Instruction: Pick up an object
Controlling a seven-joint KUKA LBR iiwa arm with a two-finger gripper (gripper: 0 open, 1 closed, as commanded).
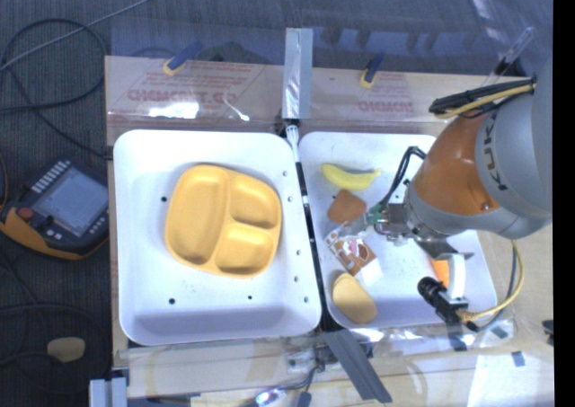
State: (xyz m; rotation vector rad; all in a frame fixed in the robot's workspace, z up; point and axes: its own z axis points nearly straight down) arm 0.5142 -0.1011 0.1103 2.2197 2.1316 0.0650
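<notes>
Grey arm with orange band point(467, 176) reaches in from the right, its bulk over the right shallow white bin point(400, 143). Gripper point(388, 216) sits low among the small items there; whether it is released or clenched I cannot tell, nor whether it has anything.

Left shallow white bin point(135, 216) holds a yellow three-compartment plastic tray point(225, 219), lying flat mid-bin. Likely parked there as a drop target; well apart from the arm.

Pickable things are all in the right bin, bunched along its left half, probably loose where they fell:
- Yellow plastic banana point(349, 177), long axis roughly left–right, running slightly downward to the right, near the bin's far side.
- Pale yellow rounded lump point(353, 298) at the near-left corner, long axis running up-left to down-right.
- Crinkled red-and-white wrapper packet point(352, 252), long axis diagonal, up-left to down-right.
- Brown rounded piece point(346, 207), just beside the gripper; no clear axis.
- Small orange piece point(440, 268), under the arm, partly hidden.
</notes>
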